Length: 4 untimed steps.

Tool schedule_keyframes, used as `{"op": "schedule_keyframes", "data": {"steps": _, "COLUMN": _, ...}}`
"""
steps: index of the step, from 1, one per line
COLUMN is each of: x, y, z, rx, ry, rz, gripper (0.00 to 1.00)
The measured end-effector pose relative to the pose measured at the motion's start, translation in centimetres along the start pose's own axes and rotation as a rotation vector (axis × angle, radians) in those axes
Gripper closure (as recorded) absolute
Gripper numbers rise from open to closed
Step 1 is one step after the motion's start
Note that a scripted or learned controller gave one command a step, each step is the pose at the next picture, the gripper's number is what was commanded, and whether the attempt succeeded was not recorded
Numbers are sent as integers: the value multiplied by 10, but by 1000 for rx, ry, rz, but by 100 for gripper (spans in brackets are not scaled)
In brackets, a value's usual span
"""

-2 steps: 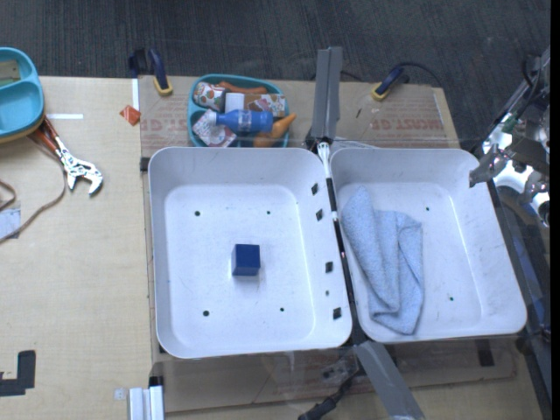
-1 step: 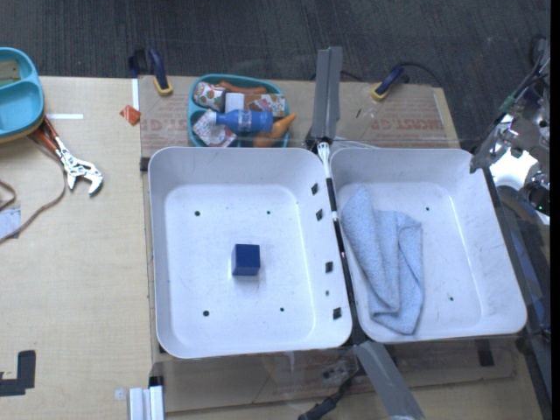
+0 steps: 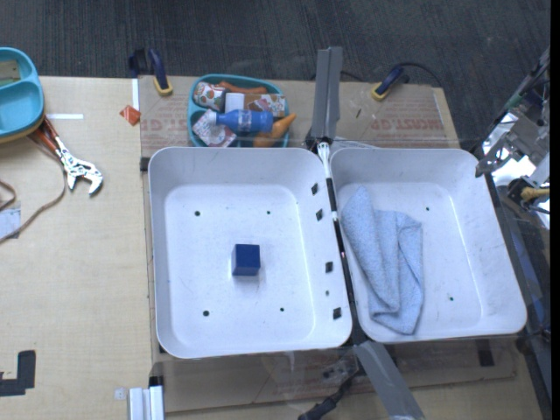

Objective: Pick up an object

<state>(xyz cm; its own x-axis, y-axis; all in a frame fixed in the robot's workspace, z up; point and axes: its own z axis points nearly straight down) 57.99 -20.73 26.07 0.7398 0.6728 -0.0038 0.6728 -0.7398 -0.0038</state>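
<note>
Soft cloth towel (image 3: 385,261); smooth plastic bins (image 3: 166,261).

A single fixed camera hangs above the bench and looks down at a slant, set back enough to take in both white bins whole: the left bin (image 3: 175,234) and the right bin (image 3: 472,234). The bench's near edge runs along the bottom, and dark floor (image 3: 262,16) fills the far top.
</note>
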Motion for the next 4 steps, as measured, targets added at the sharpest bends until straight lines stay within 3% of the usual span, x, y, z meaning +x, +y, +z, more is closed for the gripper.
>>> {"op": "schedule_keyframes", "data": {"steps": 1, "x": 31, "y": 17, "z": -16, "rx": -1, "ry": 1, "rz": 386, "gripper": 0}}
{"op": "schedule_keyframes", "data": {"steps": 2, "x": 97, "y": -10, "z": 18, "rx": 0, "ry": 0, "rz": 533, "gripper": 0}}
{"op": "schedule_keyframes", "data": {"steps": 3, "x": 97, "y": -11, "z": 10, "rx": 0, "ry": -3, "rz": 528, "gripper": 100}}
{"op": "schedule_keyframes", "data": {"steps": 4, "x": 26, "y": -67, "z": 131, "rx": 1, "ry": 1, "rz": 525, "gripper": 100}}
